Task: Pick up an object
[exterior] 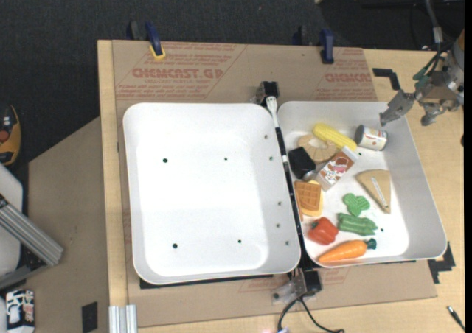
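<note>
Carrot is lying at right bin's front edge. Claw is hovering over that bin's back-right corner, holding nothing; spread unclear. Can is lying just left-front of it, nearest target.

Bench w/ brown cardboard sheet on top (printed red), clamped at far edge; two white bins side by side on it.

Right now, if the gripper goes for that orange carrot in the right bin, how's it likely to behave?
The carrot looks like smooth moulded plastic, so probably stiff, light and somewhat slippery. Its rounded, tapered body may roll or pivot if nudged. It lies close to the right bin front rim, which may crowd a finger.
</note>
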Tool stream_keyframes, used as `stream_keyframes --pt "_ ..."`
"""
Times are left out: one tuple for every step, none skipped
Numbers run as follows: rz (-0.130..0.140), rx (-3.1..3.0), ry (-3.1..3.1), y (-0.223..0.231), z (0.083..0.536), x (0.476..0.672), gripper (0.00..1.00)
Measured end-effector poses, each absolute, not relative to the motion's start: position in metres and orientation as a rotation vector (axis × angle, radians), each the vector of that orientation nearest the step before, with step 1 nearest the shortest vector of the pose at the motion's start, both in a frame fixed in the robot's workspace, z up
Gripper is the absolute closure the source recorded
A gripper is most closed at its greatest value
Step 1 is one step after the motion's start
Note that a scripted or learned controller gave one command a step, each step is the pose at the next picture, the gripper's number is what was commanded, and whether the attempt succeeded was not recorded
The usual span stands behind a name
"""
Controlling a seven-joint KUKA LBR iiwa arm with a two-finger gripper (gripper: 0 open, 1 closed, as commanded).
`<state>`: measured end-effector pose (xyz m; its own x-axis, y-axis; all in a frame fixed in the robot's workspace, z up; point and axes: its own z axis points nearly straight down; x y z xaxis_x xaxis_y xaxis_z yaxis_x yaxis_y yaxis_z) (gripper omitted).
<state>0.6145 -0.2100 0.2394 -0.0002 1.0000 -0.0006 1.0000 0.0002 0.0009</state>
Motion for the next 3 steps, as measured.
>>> stream_keyframes --pt "-0.002 2.217 2.236 -0.123 0.117 0.651 0.00" --pt "0.014 2.215 2.206 -0.115 0.095 0.612 0.00" --pt "0.017 2.209 2.192 -0.102 0.094 0.567 0.00"
